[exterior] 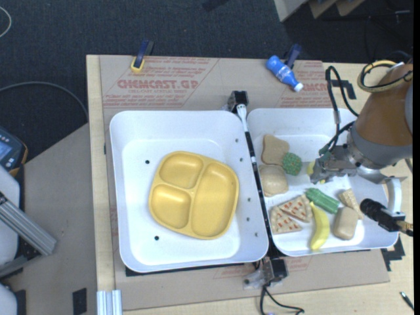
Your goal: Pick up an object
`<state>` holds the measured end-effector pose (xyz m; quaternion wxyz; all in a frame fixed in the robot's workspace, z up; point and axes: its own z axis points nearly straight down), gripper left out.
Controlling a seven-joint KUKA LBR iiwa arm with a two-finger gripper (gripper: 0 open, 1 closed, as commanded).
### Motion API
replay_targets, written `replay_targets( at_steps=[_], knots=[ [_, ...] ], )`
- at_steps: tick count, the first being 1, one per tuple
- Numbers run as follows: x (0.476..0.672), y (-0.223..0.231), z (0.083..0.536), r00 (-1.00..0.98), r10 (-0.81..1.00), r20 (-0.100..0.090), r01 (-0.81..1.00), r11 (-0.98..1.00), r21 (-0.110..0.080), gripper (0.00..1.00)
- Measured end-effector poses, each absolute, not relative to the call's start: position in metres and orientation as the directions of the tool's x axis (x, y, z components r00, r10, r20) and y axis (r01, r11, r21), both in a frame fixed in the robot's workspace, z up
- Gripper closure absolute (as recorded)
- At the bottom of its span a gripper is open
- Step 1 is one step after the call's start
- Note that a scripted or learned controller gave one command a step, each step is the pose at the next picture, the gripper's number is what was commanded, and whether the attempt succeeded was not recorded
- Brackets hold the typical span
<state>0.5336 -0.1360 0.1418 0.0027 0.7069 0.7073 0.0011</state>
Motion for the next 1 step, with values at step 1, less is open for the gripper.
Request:
replay_targets(
  at_steps=[1],
  knots=[
    [0.542, -0.1332, 0.2033, -0.002, 1.0, -0.003, 1.0, 0.002, 0.009, 1.0]
  ],
)
